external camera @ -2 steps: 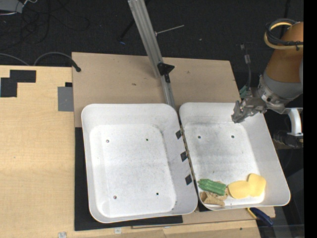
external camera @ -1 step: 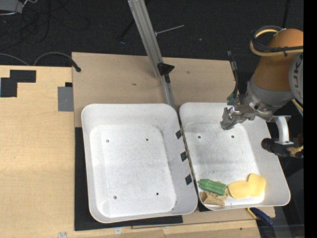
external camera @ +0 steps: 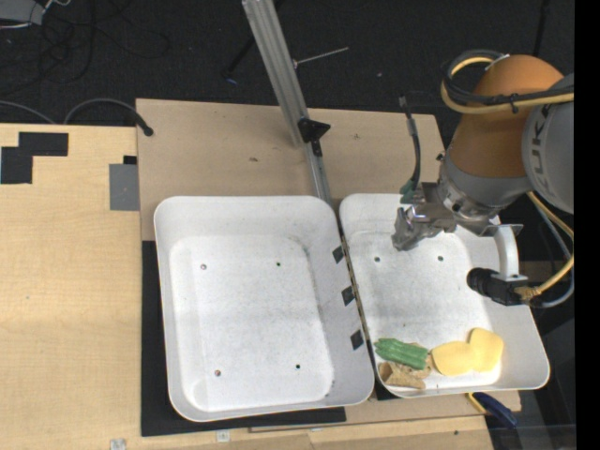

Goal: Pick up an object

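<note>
1. White plastic, shallow and speckled: two bins side by side, left bin point(external camera: 248, 307) and right bin point(external camera: 422, 289), rounded corners, rims touching at black clips.
2. Gripper point(external camera: 405, 237) metallic, hangs over the upper part of the right bin; can't tell if the jaws are spread or pressed together, nothing visible between them.
3. Arm point(external camera: 502, 143) grey with a glossy orange band, yellow and black cables looped round it.
4. Well below the jaws, at the right bin's near edge: green pickle-shaped toy point(external camera: 403, 352), bumpy and elongated.
5. Just right of that, touching it: yellow piece point(external camera: 469, 354), smooth, soft-looking, lobed.
6. Under the green one: small tan scrap point(external camera: 403, 375), rough; shape unclear.
7. Left of the jaws, the left bin shows just a few dark dots.
8. Bench: light wood point(external camera: 66, 251), tan board point(external camera: 225, 148) under the bins, black mat edge.
9. Above-left of the jaws: slanted aluminium rail point(external camera: 277, 64).
10. Background dark floor, loose cables.
</note>
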Controlling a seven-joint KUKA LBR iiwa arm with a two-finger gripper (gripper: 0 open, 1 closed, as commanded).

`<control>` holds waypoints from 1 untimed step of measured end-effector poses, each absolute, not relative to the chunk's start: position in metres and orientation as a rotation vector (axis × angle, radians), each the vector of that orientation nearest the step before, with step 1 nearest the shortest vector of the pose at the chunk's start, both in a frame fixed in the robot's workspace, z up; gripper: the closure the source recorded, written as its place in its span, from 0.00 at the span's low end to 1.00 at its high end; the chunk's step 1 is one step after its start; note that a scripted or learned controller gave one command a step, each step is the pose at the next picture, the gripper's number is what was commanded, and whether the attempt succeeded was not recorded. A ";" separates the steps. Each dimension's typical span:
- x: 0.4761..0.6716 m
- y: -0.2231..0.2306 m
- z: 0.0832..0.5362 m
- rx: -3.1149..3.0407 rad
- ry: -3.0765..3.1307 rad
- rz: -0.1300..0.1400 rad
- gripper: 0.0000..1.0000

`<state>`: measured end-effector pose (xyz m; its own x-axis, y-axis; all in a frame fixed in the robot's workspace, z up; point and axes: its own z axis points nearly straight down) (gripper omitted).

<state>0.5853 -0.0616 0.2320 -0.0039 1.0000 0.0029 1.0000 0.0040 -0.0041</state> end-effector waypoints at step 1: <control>0.563 -0.016 0.222 -2.214 -2.220 0.005 1.00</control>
<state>0.5631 -0.0159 0.2216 -0.0029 1.0000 0.0021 1.0000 0.0029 -0.0068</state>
